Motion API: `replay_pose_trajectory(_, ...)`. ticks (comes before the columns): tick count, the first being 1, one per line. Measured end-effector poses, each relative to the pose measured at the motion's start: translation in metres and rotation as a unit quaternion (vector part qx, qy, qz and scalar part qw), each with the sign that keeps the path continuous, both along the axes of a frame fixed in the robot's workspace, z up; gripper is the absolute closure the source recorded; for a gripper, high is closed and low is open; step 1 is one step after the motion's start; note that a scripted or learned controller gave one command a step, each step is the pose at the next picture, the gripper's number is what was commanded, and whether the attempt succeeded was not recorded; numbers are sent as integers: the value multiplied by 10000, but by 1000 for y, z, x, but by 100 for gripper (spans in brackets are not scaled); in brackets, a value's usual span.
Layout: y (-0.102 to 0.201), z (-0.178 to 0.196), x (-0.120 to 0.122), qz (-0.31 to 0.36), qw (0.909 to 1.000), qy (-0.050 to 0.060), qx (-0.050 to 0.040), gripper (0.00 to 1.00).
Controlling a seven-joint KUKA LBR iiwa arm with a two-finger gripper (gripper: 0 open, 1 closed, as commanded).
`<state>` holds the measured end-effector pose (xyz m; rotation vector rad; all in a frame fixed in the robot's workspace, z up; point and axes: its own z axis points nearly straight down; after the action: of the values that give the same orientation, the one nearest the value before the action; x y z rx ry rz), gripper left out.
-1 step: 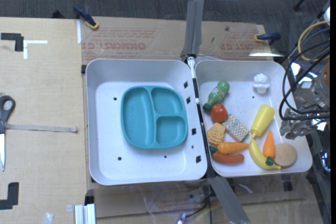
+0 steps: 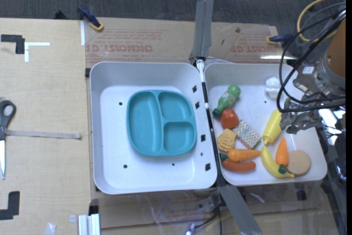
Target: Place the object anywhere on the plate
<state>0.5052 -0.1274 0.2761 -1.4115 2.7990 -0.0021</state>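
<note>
Bright even overhead light, soft faint shadows, mild glare on white bins, sharp focus

Two white bins, the left bin and the right bin, are set touching side by side on the worktop; scissors lie at its left edge.

Smooth teal plastic plate — glossy white plastic bins — on matt cardboard.

Plate unobstructed in left bin, toys crowding right bin
</note>
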Motion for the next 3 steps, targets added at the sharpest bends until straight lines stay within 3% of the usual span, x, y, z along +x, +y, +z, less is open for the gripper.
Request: replay_pose_trajectory(3,0,28,6,-55,10000,-72,33,100)
